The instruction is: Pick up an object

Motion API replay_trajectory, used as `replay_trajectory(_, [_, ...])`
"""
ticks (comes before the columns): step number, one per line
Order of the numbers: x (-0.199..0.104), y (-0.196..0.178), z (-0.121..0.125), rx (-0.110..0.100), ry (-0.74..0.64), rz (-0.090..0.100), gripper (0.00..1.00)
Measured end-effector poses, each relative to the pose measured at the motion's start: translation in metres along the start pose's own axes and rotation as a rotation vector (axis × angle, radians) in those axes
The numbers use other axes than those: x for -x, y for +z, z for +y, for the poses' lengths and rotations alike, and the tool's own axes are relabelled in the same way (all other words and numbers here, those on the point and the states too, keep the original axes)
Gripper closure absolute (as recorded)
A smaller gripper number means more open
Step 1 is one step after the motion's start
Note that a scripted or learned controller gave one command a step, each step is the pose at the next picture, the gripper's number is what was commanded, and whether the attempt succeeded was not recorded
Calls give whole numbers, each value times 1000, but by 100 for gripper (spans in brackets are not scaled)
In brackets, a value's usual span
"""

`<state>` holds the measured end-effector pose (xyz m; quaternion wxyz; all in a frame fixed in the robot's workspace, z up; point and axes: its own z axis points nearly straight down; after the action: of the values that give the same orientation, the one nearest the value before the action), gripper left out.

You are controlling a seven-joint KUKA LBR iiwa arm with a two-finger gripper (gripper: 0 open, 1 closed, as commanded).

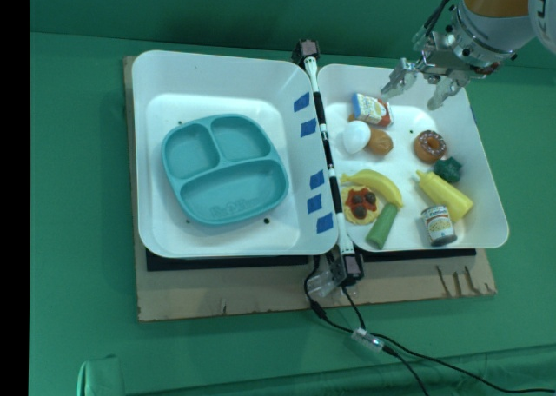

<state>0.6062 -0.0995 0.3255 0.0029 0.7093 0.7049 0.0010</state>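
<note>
My gripper [420, 86] hangs open over the back edge of the right bin [486, 212], with nothing between its fingers. Below and left of it lies a small snack box [371, 108]. Further into the bin sit a white egg [355, 136], a brown bun [380, 141], a glazed donut [429, 146], a dark green piece [449, 168], a yellow mustard bottle [444, 194], a banana [373, 182], a small pizza slice [360, 204], a green cucumber [381, 226] and a tin can [439, 225].
The left bin [152, 82] holds a teal divided plate [224, 168]. A divider bar with blue tape marks [318, 155] runs between the bins. Cables [373, 346] trail off the cardboard base at the front.
</note>
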Motion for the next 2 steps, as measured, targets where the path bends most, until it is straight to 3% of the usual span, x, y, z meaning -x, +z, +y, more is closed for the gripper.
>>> replay_trajectory(1, [10, 136, -60, 11, 1, -3, 0])
replay_trajectory(2, [37, 136, -132, 26, 2, -8, 0])
